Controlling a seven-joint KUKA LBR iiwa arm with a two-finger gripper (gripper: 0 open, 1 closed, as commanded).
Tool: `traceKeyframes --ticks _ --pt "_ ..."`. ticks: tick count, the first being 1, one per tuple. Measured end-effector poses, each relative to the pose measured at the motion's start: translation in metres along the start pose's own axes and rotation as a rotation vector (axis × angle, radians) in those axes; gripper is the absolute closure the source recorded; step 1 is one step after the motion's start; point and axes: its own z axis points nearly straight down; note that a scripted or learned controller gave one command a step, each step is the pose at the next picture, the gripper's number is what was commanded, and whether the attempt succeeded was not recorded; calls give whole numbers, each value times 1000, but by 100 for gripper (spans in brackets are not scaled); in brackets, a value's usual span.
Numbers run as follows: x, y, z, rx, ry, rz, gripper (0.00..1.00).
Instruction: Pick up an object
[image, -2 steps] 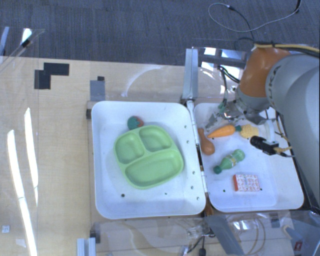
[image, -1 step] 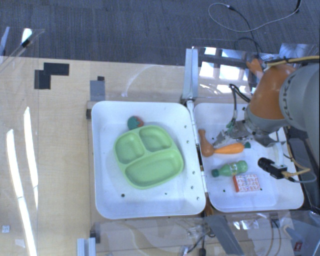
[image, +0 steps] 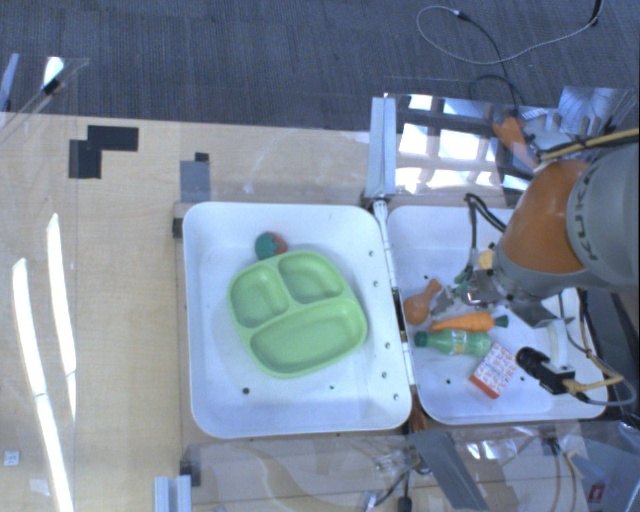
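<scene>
Orange toy carrot (image: 468, 323) lies on its side in the right bin (image: 440, 240), roughly mid-bin, tip pointing to the view's right. It's the obj nearest my pincer (image: 472, 291), which sits just above it in the view, low over the bin floor. Whether we're touching, can't say. Can't tell if the pincer is open or closed either, as my own wrist & the orange band cover too much. Nothing visibly gripped.

Just left of the carrot there's a brown drumstick-shaped piece (image: 421, 301), tilted, its thick end down near the wall btw the two bins. Right below the carrot is a green bottle (image: 455, 343), lying flat, cap toward the left & almost parallel w/ the carrot. The two are v. close, maybe touching. To the lower right of the bottle is a small red-and-white box (image: 494, 372), lying flat at an angle, near the bottle's base.

Left bin (image: 200, 330): a green divided plate (image: 297, 312) w/ 3 compartments sits about centre, turned a bit. A small round green-and-brown item (image: 270, 245) rests just beside the plate's top edge, on the bin floor. Well apart from my pincer.
</scene>
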Motion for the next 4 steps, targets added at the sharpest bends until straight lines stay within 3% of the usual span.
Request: traceKeyframes --ticks 2,3,4 --pt "-17 -66 1 -1 8 -40 0" --pt "16 -63 1 2 8 -55 0" --pt "18 -60 -11 -5 9 -57 100"
